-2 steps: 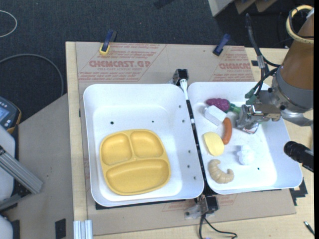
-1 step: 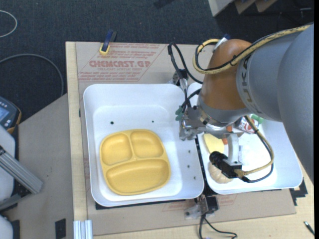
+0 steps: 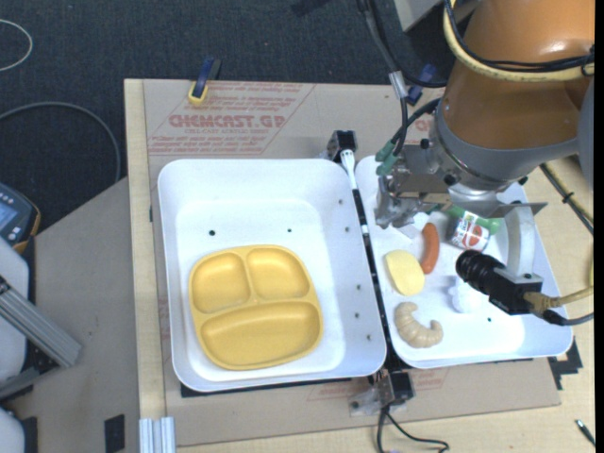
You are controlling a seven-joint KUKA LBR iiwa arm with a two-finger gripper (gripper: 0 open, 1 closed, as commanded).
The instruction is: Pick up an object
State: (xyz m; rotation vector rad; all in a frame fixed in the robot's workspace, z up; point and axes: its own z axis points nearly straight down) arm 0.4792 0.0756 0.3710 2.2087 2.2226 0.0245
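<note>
The grey arm's jaws (image 3: 401, 208) hang at the right white plastic bin's (image 3: 528, 343) far-left corner; whether they are released or clenched cannot be told. The orange toy sausage (image 3: 429, 247) lies just beside them. A centred, vertical descent would avoid the pale yellow toy wedge (image 3: 406, 273).

right bin (image 3: 472, 347) partly hidden by arm (image 3: 514, 92), hand (image 3: 401, 210) unclear

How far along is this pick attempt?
Done: the gripper is down in the right bin, at its upper left corner. In hand: nothing visible. The orange sausage, yellow piece and shrimp lie loose on the floor. Left: grasping and lifting one object.
</note>
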